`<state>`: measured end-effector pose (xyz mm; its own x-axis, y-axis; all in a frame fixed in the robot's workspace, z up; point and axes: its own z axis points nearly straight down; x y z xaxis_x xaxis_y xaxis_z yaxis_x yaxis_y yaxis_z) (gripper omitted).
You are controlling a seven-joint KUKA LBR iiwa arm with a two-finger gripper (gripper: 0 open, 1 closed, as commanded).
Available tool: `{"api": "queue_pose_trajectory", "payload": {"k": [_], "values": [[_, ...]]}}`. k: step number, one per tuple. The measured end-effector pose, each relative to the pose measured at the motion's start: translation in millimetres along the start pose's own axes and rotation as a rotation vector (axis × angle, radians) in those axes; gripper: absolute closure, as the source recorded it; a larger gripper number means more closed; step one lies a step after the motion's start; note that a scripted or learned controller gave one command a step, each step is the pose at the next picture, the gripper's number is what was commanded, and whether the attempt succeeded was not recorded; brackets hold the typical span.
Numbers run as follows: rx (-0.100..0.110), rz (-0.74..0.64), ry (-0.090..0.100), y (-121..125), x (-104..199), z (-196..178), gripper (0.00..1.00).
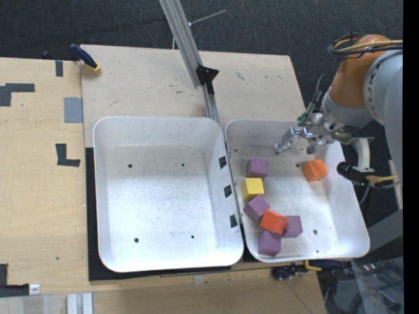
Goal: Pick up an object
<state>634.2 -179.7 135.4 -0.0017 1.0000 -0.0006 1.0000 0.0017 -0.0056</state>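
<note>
The right bin (340, 231) holds several small blocks. An orange cube (315, 170) lies by itself near the bin's right wall. A purple block (257, 167) and a yellow block (253, 188) sit at the left side, with more purple blocks (256, 207) and a red-orange block (273, 222) clustered toward the front. My gripper (296, 146) hovers over the back of this bin, open, its fingers spread with nothing between them. The orange cube is just below and to the right of the right fingertip (310, 149).
The left bin (105, 195) stands beside the right one, sharing a rim at the middle. A slanted metal pole (183, 31) rises behind the bins. A blue and yellow tool (85, 56) lies at the bench's far left corner.
</note>
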Motion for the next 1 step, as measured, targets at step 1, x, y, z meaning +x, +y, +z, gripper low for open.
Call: {"api": "queue_pose_trajectory", "payload": {"k": [1], "values": [[0.0, 0.0, 0.0, -1.0, 1.3, 47.0, 0.0]]}}
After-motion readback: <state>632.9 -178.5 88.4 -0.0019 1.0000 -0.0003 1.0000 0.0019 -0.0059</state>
